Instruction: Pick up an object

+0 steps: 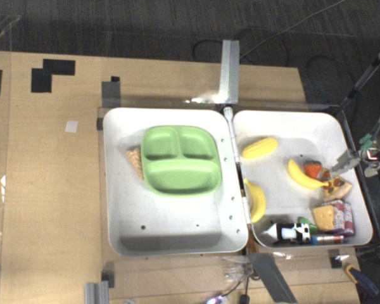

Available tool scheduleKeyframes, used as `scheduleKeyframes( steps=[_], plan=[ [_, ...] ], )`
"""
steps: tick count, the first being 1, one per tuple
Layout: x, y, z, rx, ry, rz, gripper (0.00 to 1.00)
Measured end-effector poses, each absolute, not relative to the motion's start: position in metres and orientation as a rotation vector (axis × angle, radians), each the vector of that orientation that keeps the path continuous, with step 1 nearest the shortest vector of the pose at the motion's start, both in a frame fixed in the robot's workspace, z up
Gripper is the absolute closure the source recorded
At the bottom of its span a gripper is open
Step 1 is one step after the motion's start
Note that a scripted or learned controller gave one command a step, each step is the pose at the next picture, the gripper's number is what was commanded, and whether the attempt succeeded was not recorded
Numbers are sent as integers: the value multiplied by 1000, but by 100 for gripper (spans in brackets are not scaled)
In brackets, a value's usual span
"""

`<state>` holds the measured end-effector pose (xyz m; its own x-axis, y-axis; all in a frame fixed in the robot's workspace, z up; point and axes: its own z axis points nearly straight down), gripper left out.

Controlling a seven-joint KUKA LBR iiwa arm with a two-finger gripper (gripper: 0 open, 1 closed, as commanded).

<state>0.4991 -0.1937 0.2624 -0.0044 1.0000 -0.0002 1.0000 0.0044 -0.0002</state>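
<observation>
Banana (pixel 304 176) just beside end effector (pixel 339 164)

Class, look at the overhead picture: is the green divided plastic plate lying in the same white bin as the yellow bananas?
No: the green divided plastic plate lies in the left white bin, while the yellow bananas lie in the right white bin.

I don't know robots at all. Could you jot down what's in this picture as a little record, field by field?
left bin: green divided plate, a tan snack tucked under its left edge
right bin: corn cob, two bananas, strawberry, black-and-white toy, small packets
pincer: at the right bin's right side, beside the strawberry
held: nothing seen between its fingers
</observation>
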Motion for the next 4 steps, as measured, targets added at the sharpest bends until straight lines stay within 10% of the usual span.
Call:
scheduleKeyframes(
  steps=[2, 3, 4],
  plan=[
    [597, -164, 89, 2108, 2317, 14, 0],
    [600, -163, 99, 2106, 2317, 22, 100],
    [671, -116, 164, 2213, 2226, 3, 100]
  ],
)
